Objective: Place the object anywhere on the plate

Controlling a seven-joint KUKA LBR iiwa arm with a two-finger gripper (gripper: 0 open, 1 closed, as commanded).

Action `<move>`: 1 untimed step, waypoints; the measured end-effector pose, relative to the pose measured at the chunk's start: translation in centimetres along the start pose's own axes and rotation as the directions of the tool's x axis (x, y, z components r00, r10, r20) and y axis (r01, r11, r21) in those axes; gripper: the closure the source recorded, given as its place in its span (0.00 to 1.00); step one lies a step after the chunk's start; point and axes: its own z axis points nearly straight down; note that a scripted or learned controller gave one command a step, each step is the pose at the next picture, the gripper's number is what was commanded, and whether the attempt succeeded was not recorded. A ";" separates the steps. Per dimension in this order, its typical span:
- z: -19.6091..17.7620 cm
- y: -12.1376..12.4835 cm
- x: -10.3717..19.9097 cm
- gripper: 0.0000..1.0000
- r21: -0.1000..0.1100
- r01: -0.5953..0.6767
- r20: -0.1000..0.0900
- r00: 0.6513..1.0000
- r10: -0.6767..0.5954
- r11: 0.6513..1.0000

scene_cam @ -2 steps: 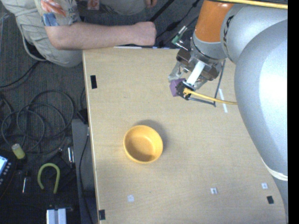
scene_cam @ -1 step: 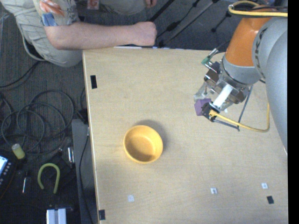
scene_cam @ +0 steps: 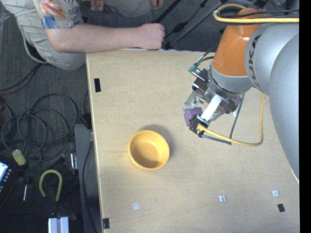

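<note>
1. The worktop (scene_cam: 146, 96) is a pale wooden board, seen from above at a slant.
2. A yellow bowl-shaped plate (scene_cam: 149, 149) stands on the worktop, left of the middle and toward the near side. Its inside shows only its own yellow surface.
3. The grey arm (scene_cam: 279, 76) with the orange band (scene_cam: 233, 47) comes in from the right and bends down over the right half of the worktop.
4. The gripper (scene_cam: 197, 118) hangs at the end of the arm, above the board and to the upper right of the plate, apart from it.
5. A small purple object (scene_cam: 192, 113) sits right at the jaws. It seems to be between them, so the jaws look clamped on it, but the picture is too small to be fully sure.
6. A yellow cable (scene_cam: 243, 142) loops from the gripper area down over the worktop and back up along the arm.
7. A person's forearm and fist (scene_cam: 150, 34) rest at the far edge of the worktop.
8. Some cables and a green U-shaped item (scene_cam: 50, 182) lie on the floor at the left.
</note>
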 end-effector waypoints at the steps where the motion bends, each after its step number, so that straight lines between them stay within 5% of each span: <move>1: 0.9 -10.1 3.0 1.00 0.000 0.034 0.001 0.999 -0.034 0.999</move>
